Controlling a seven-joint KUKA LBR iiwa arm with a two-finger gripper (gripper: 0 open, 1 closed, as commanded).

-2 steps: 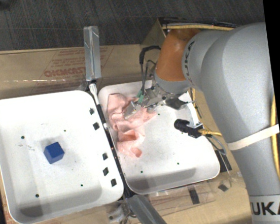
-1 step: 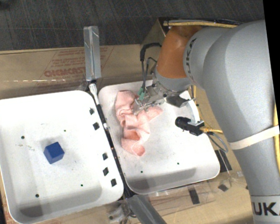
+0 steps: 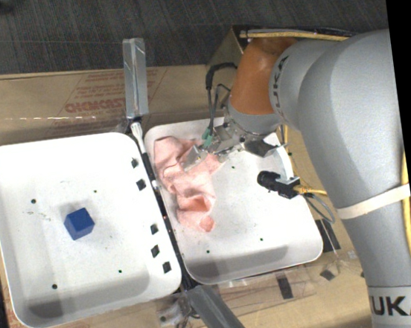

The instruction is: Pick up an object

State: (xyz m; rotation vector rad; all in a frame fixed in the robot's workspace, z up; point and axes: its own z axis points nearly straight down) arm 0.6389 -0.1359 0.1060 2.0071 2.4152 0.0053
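The left shallow white bin (image 3: 18, 222) had just a small blue cube (image 3: 79, 222) in it. The right white bin (image 3: 277, 247) held a crumpled pink cloth (image 3: 185, 181) against its left wall, with the gripper (image 3: 214, 145) down at the cloth's top edge. Honestly couldn't tell its grip.

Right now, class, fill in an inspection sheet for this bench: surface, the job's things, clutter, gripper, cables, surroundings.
Surface: two shallow white bins side by side, left bin and right bin, on a cardboard sheet.
Job's things: a blue cube lies in the left bin; a crumpled pink cloth lies in the right bin, by its left wall.
Clutter: nothing seen.
Gripper: the gripper is at the cloth's upper edge; whether it grips cannot be told.
Cables: thin cables loop beside the wrist.
Surroundings: dark floor beyond the bench.
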